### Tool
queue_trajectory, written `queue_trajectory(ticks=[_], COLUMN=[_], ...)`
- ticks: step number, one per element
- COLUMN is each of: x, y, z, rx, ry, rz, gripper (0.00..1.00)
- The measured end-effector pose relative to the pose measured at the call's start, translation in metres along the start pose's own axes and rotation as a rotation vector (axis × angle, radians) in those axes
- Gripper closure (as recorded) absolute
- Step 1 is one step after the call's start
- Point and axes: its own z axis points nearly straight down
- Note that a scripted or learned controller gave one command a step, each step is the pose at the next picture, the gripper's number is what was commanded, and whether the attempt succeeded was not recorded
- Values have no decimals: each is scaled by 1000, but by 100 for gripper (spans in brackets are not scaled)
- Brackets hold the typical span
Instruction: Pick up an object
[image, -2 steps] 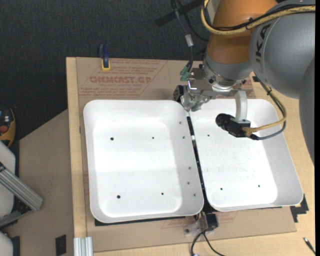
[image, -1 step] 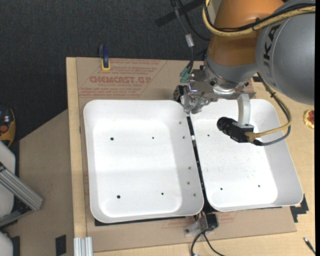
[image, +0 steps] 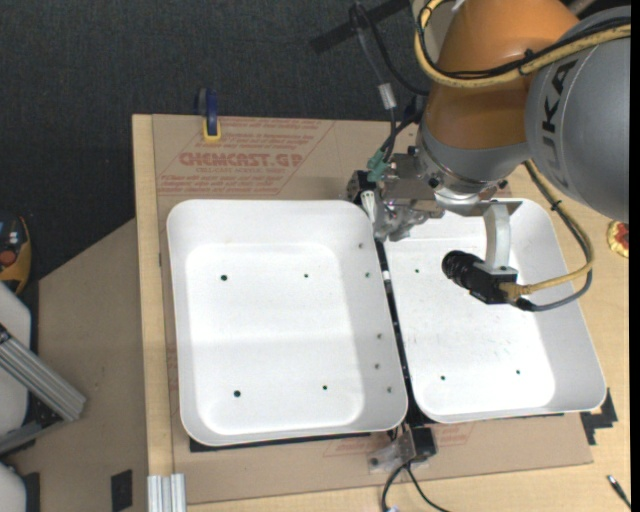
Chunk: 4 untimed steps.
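My gripper (image: 388, 214) hangs low over the far left corner of the right bin (image: 480, 372), close to the seam between the two bins. The grey arm with its orange band (image: 480, 70) reaches in from the upper right and covers the bin's far edge. A black unit on a yellowish cable (image: 478, 277) is fixed beside the wrist, over the right bin's floor. The left bin (image: 270, 330) shows a bare white floor with small dark holes. I cannot make out any object at the gripper.
Both bins rest on a brown board with red lettering (image: 240, 155). A blue clamp (image: 209, 112) stands at its far edge. A metal rail (image: 40, 380) lies off the bench at the lower left. Cables hang behind the wrist.
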Motion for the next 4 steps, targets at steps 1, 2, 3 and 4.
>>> queue_trajectory(ticks=[1,2,3,4], x=[29,41,105,51], y=[6,25,36,51], z=[-134,-15,50,-5], rx=[-21,8,6,-10], ry=[3,-2,-1,-1], rz=[-6,-1,-7,4], gripper=[100,100,100,100])
